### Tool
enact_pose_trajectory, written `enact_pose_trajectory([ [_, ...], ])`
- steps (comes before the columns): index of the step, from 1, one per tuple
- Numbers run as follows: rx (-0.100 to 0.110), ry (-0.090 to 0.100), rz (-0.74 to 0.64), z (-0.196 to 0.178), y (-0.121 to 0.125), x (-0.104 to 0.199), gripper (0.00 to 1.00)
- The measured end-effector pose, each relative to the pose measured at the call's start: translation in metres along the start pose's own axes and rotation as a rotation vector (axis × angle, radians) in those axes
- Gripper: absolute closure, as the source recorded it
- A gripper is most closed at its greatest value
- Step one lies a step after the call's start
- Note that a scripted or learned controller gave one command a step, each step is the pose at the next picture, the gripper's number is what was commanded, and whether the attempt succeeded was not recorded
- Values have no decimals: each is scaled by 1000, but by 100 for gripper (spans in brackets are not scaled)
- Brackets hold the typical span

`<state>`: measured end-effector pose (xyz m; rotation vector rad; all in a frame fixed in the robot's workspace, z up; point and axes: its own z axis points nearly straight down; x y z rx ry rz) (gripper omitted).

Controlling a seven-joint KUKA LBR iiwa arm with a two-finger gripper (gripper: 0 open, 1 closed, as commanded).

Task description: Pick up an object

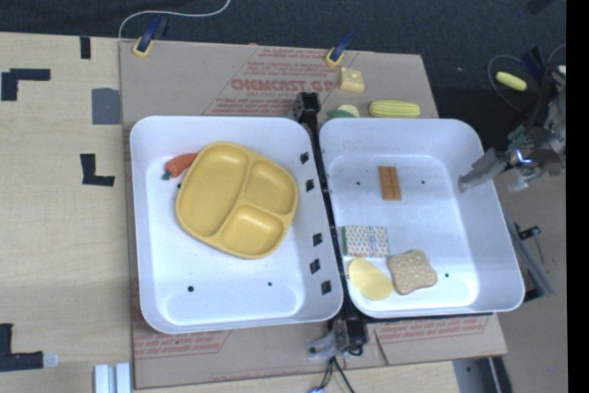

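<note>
A: Where is the gripper (pixel 471 177)?

B: At the right edge of the frame, over the rim of the right bin (pixel 460 135), about mid-height. Whether it is open or closed I cannot tell; it is too small and blurred there.

A: Is anything in it?

B: Nothing shows there. The things to pick lie apart from it in the right bin: a brown wafer (pixel 390 182) near the middle, and in the lower part a pale patterned packet (pixel 366 241), a yellow round piece (pixel 370 280) and a tan cracker (pixel 410 271). The yellow piece and the cracker lie just beside each other, near the bin's lower rim.

A: And the left bin (pixel 156 290)?

B: A yellow divided plate (pixel 237 199) fills its upper middle. An orange carrot-like piece (pixel 180 164) pokes out from under the plate's upper left edge.

A: Anything outside the bins?

B: Above the right bin, on the cardboard sheet (pixel 230 78), a yellow corn cob (pixel 394 109), a small yellow block (pixel 352 81) and a pale greenish piece (pixel 344 111) beside the black divider.
</note>
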<state>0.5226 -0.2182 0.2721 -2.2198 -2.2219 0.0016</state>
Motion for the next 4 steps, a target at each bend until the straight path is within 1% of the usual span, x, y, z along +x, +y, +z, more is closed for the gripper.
enact_pose_trajectory([
  [1,6,4,-8,133,86,59,0],
  [2,-2,-3,-2,189,104,82,0],
  [3,-3,-2,-1,176,104,81,100],
  [4,-11,3,-9,82,103,160,100],
])
